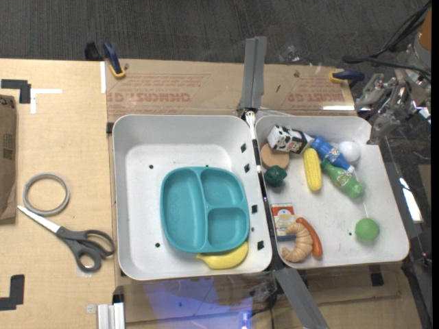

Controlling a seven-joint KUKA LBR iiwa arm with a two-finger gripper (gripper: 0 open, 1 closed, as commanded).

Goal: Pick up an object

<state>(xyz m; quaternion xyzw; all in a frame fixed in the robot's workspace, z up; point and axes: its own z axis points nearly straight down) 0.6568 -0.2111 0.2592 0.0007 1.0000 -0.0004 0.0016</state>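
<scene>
The things to choose from are lying in the right bin (384, 184). A yellow corn cob (312, 168) is resting near its middle, with a green bottle (345, 180) lying just to its right. A blue bottle (328, 151) and a white ball (350, 149) are sitting just above them. A black-and-white carton (287, 140) is leaning toward the bin's far left corner. Below it, a tan disc (273, 156) and a dark green piece (276, 177) are sitting against the left wall. Nearer the front, a small printed box (282, 216) is lying beside a croissant (296, 244) and an orange sausage (312, 236), which are touching each other. A green ball (368, 229) is sitting alone by the right wall. The gripper (389, 103) is hanging at the bin's far right corner, over the rim and apart from every object. It is tangled in cables and glare, so whether it is open or closed cannot be told; nothing is showing in its grasp. The rest of the arm is running off toward the right edge. In the left bin (130, 184), a teal divided plate (204, 208) is lying flat, and a banana (225, 258) is peeking out from under its front edge. On the bench to the left, scissors (72, 237) and a tape roll (46, 192) are lying near each other.
</scene>
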